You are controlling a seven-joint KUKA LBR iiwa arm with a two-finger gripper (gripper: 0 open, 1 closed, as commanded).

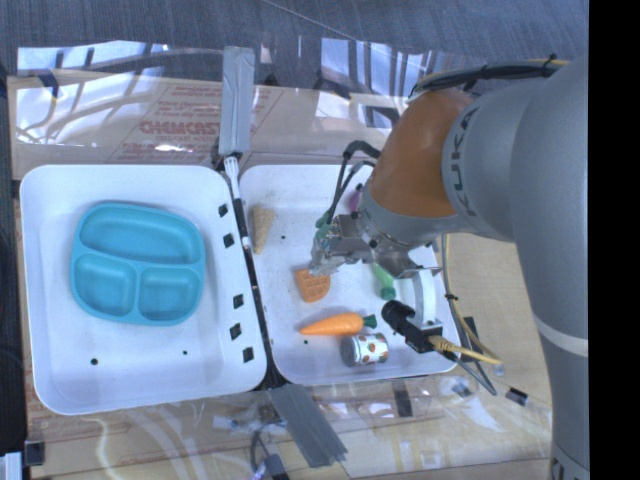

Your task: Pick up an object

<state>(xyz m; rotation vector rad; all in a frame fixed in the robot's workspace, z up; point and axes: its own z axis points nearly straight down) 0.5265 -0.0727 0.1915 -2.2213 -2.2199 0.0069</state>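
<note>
Down in the right bin (290, 183), the tool (322, 264) hangs right over an orange waffle-like piece (313, 286); whether it is open or gripping that piece cannot be told. Below the piece lies a carrot (333, 325), with a small can (364, 349) just beyond it. Up and left of the piece sits a tan cone (262, 225). Left of it, the other bin (40, 268) holds a blue divided tray (137, 263)

Legible markings: red lettering "CHEMCAST" on the brown protective sheet (150, 118) behind the bins, smaller lines above it too blurred to read, and dark letters "KUKA", partly visible, running down the grey arm (520, 158) beside its orange band
</note>
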